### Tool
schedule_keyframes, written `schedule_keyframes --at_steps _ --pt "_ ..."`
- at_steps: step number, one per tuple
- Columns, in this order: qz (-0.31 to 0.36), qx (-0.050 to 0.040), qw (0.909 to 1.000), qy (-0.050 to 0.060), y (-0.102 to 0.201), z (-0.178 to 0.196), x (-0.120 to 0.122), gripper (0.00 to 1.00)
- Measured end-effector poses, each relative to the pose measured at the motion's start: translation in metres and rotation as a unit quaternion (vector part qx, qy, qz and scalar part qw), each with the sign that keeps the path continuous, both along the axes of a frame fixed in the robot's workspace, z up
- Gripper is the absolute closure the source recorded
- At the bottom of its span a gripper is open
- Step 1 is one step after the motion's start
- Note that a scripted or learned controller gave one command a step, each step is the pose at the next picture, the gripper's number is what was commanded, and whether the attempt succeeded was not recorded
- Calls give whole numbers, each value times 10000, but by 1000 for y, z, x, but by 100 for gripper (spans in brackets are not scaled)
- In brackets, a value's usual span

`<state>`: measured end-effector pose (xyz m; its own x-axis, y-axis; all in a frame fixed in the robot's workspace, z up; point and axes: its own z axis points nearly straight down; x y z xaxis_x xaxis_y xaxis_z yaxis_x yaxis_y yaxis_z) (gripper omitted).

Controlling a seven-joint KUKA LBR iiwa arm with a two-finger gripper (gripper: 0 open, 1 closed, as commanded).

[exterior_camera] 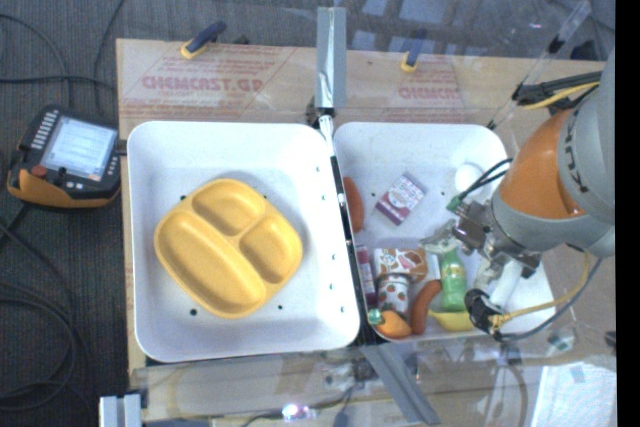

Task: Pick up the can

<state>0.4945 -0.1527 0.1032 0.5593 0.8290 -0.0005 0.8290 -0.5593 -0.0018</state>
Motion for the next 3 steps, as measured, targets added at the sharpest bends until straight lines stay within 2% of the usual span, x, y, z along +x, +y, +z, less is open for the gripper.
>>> schedule_keyframes --at_steps 1,2,3 --pt "-587 -21 9983 11 -55 108 48 0" --pt "-757 -10 9971 10 -40 -11 73 0" --pt "-1819 -13 9833 91 -42 -15 159 0"
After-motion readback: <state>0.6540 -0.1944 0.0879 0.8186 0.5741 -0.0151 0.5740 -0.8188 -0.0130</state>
